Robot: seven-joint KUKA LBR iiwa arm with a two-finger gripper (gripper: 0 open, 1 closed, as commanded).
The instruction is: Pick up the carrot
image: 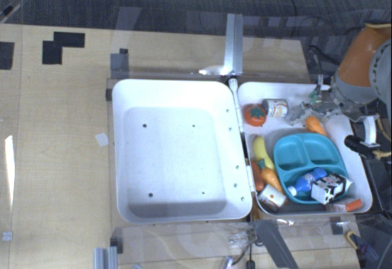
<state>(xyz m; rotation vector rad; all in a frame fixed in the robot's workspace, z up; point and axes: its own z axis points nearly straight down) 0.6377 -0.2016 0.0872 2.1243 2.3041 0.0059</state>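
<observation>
In the right bin (367, 197), near its far right corner, the gripper (318, 105) is seen just beside an orange carrot (315, 125); its grip cannot be told. A blue tray (288, 154) lies nearer, a tomato (255, 115) toward the far left corner.

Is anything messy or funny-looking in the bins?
A bit messy, yes. The right bin is crowded: the blue tray sits tilted, with small toys piled in its lower corner. A banana and a carrot are squeezed between it and the bin's left wall. Nothing looks spilled or broken.
</observation>
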